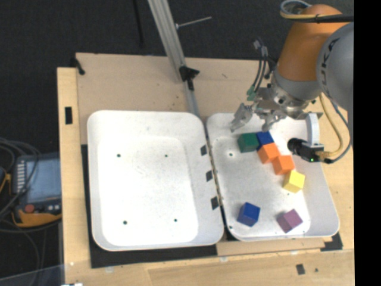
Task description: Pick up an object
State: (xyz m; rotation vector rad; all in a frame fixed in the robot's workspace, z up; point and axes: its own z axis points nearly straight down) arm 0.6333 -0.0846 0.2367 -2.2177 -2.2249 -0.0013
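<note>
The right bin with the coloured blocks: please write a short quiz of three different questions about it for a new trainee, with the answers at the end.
1. True or false: the gripper is above the far end of the right bin, open, with nothing between its fingers.
2. Which block lies nearest the gripper? A) purple block B) green block C) yellow block
3. Fill in: between the green block and the two orange blocks sits a ____ block, the same colour as the lone one at the near edge.

Key: 1 true; 2 B; 3 blue.
</note>
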